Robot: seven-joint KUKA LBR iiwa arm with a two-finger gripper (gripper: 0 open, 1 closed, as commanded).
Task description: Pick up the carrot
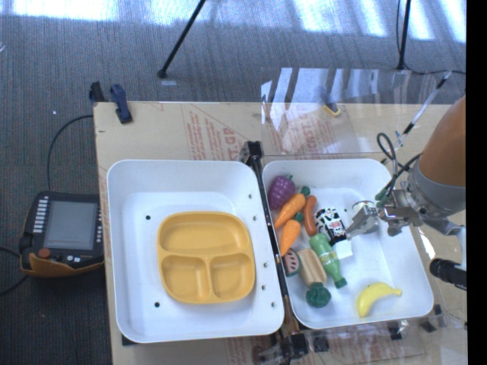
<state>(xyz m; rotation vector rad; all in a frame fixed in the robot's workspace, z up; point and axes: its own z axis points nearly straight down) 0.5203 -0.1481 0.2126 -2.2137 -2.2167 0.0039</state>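
Broccoli [319,296] lies below carrot [289,211]; hand [364,220] state unclear; no legible labels.

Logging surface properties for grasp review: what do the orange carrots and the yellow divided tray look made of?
The orange toy carrots look like moulded plastic: uniform colour, smooth, with green stub tops. The yellow three-compartment tray in the left white bin also looks like plastic, matte to slightly glossy, with rounded moulded dividers. Neither can be confirmed from look alone.

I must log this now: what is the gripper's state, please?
Gripper: cannot be told; it hangs above the right bin, beside the cow-patterned toy, holding nothing visible.
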